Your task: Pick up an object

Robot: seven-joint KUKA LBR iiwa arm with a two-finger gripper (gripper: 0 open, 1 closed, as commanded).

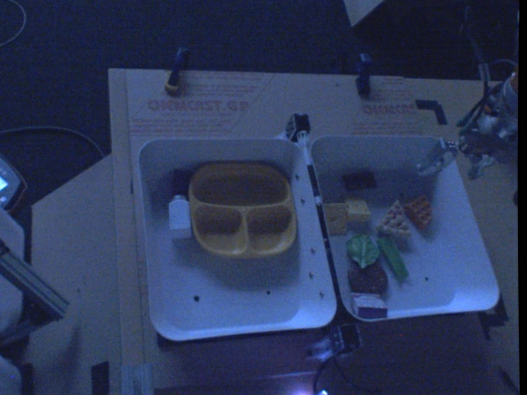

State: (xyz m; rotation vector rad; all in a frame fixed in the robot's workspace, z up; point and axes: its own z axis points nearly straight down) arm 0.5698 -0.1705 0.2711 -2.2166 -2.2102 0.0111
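Left bin (156, 303), well left of the gripper: white block (179, 216) touching a yellow divided tray (243, 209). Right bin (469, 270), below-left of the gripper: dark brown square (359, 180), two yellow cubes (346, 215), wedge (395, 220), orange piece (419, 211), green leaf (362, 249), green pod (393, 257), dark round item (367, 279), purple-and-white block (370, 304). Gripper (455, 156): over the right bin's upper-right corner, nothing seen between its fingers; dim light, how far they are parted cannot be told.
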